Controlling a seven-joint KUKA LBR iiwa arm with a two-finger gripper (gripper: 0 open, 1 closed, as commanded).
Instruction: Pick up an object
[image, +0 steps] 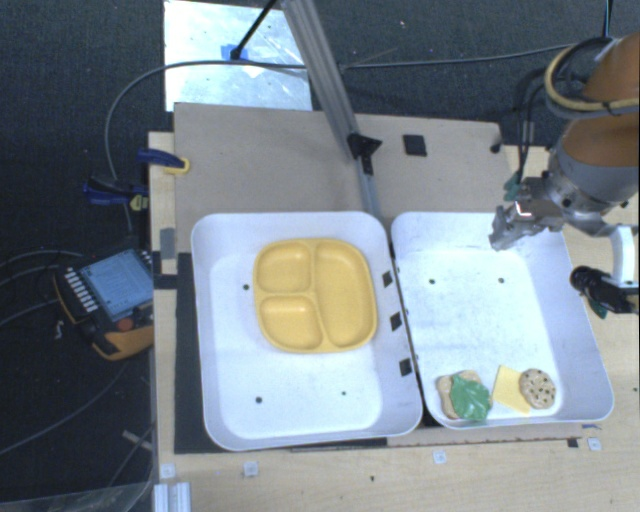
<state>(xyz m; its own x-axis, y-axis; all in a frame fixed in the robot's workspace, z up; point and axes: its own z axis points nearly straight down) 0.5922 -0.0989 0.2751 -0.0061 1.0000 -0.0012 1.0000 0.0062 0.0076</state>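
Toys along the right white bin's (560, 300) near edge look light: soft green leafy piece (470, 398), stiff yellow wedge (510, 389), round speckled cookie (538, 387); pinch the cookie's rim. Gripper (505, 232) state: cannot tell.

Arm (592, 130) upper right, tool (508, 228) low.

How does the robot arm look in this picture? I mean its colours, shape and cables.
The arm has rounded grey segments with a wide orange band above the wrist. Black cables loop beside its upper part. The gripper is small, grey and metallic, with a bright reflecting spot on it.
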